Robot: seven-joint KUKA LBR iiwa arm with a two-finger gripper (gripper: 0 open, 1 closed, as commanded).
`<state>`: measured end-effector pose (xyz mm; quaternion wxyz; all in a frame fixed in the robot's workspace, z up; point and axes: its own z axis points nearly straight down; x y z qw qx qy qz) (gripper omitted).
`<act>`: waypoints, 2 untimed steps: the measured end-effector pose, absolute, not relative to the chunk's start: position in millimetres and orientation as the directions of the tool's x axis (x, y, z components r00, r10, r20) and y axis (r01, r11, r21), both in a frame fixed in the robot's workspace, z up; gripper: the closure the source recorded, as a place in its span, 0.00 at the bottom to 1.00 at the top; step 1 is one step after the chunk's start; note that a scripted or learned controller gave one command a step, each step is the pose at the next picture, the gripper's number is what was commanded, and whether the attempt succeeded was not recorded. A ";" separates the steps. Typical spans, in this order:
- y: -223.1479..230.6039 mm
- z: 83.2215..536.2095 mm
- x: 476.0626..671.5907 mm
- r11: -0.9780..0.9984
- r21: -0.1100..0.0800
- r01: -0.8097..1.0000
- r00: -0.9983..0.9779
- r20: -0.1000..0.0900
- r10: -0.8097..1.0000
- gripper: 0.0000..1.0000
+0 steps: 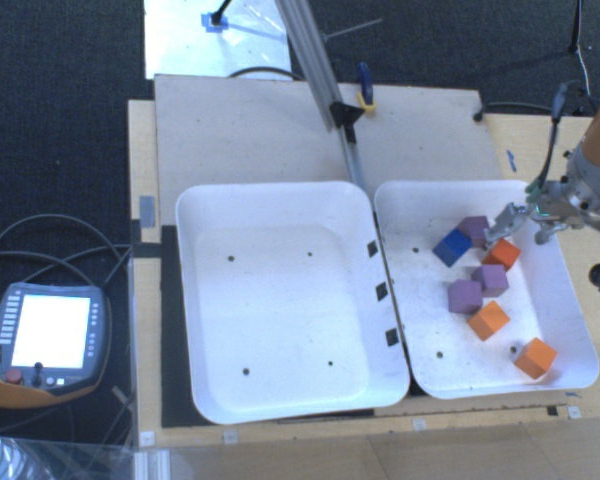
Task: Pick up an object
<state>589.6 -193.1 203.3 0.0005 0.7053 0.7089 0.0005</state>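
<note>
Now approach step: gripper [525, 223] open, nothing held, hovering over right bin [580, 313] near orange cube [501, 254]. Next: descend over cube, centre, close.

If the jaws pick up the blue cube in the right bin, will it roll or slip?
The blue cube has flat faces, so it will probably sit still rather than roll. It looks rigid, perhaps light foam or wood. A purple cube seems to touch it, so pushing may shift both.
</note>
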 end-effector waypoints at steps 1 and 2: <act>-193.1 203.4 589.6 0.005 0.001 1.000 -0.005 0.000 1.000 0.00; -198.1 160.2 586.1 0.002 -0.002 1.000 -0.002 0.000 1.000 0.00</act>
